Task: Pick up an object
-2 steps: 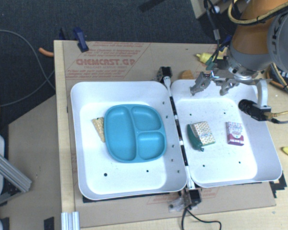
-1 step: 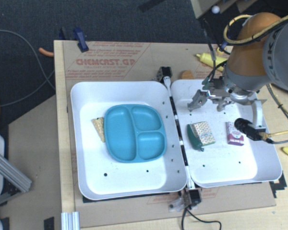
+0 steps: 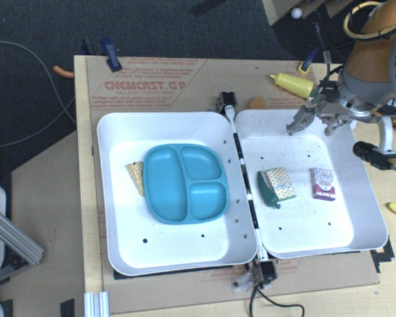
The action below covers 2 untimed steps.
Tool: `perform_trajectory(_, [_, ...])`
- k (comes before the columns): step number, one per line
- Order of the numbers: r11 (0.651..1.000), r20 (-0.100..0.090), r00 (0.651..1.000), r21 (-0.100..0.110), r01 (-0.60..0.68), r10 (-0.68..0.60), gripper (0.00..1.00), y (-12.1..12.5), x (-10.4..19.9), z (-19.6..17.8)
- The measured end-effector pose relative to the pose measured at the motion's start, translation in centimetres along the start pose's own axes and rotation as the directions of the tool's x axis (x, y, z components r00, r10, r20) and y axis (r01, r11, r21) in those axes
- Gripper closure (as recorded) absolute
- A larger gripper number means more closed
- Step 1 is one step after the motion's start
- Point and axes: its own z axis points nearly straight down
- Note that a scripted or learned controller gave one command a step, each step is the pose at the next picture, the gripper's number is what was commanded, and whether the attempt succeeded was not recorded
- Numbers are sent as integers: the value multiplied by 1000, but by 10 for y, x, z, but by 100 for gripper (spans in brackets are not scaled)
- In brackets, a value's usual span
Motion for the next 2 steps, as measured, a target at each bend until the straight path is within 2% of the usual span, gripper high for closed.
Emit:
perform_trajectory(1, [1000,-4,1000,3,2,-2,0,-63,52,45])
perform_trajectory(2, [1000,-4,1000,3,1,-1,0,-69,53,102])
